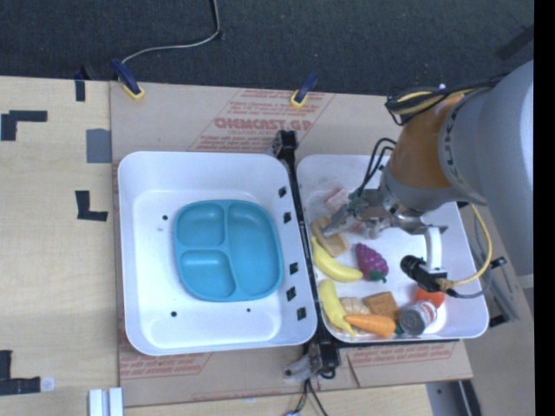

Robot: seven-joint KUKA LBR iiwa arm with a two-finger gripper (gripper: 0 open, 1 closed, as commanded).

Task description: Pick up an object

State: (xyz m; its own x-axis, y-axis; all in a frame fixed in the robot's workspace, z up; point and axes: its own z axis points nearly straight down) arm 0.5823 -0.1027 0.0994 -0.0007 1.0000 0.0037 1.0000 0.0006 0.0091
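Observation:
My gripper (349, 217) hangs low over the upper left part of the right bin (464, 319). It is just above a tan piece of food (329, 233) and close to a pale pink-marked packet (335, 199). Below it lie a yellow banana (336, 268) and a purple bunch of grapes (372, 261). Along the bin's front edge are a second banana (332, 306), an orange carrot (375, 325), a brown cracker (380, 302) and a small can with a red top (418, 315). I see nothing lifted off the bin floor.
The left bin (139, 189) holds a blue divided plate (228, 250). A black divider (295, 224) runs between the two bins. The grey and orange arm (451, 154) covers the right bin's upper right part.

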